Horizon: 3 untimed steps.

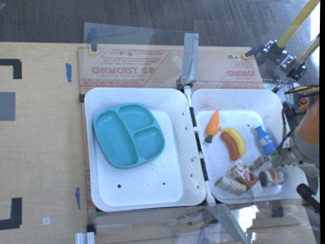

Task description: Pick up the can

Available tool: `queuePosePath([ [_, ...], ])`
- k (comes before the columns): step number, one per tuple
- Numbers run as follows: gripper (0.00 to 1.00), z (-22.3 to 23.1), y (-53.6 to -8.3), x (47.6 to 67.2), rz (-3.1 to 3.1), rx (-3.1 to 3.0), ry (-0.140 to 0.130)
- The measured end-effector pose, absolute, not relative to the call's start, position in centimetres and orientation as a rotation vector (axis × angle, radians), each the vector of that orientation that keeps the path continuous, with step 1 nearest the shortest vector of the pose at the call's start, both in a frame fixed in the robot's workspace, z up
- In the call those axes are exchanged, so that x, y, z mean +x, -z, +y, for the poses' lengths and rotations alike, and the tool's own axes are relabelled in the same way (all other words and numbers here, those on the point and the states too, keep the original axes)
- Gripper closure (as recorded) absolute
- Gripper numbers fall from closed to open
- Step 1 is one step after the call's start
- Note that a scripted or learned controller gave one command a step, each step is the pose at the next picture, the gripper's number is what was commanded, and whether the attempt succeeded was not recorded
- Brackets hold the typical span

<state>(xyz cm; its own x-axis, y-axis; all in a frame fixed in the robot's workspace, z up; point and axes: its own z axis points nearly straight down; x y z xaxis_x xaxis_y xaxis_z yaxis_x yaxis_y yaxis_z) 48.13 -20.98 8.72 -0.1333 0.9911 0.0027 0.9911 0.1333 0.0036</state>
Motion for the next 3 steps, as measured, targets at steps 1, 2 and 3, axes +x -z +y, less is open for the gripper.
queuePosePath([
  [1, 1.00, -21.2, -9.8, 48.2, 2.355, 2.068, -0.009],
  [2, 1.00, -13.2, -17.0, 53.6, 2.277, 2.162, -0.002],
  [3, 0.00, -13.3, -16.9, 53.6, 2.277, 2.163, -0.001],
])
